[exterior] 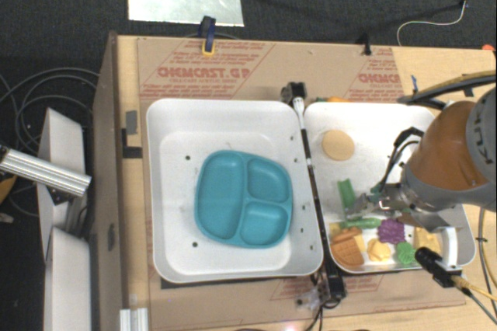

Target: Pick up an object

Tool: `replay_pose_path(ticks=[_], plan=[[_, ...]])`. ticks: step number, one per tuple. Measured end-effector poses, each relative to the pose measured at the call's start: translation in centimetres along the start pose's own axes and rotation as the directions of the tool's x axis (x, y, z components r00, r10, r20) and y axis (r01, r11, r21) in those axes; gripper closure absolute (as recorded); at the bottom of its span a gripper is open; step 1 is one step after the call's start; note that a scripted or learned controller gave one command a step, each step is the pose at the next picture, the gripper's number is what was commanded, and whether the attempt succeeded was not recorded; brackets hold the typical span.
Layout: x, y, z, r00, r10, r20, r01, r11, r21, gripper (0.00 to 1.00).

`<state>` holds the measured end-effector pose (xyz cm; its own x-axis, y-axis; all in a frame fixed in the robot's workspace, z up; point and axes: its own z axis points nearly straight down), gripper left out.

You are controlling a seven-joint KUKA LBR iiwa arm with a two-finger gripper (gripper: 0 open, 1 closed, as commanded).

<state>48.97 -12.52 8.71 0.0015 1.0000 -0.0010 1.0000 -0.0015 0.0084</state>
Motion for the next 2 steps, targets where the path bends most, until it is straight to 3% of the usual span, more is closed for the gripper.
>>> replay_pose_path(ticks=[1, 2], plan=[[0.2, 0.3, -1.1, 1.000, -0.004, -0.001, 0.004, 1.000, -0.003, 1.00], [7.1, 9.1, -10.3, 1.000, -0.016, -0.001, 0.016, 1.000, -0.008, 1.00]])
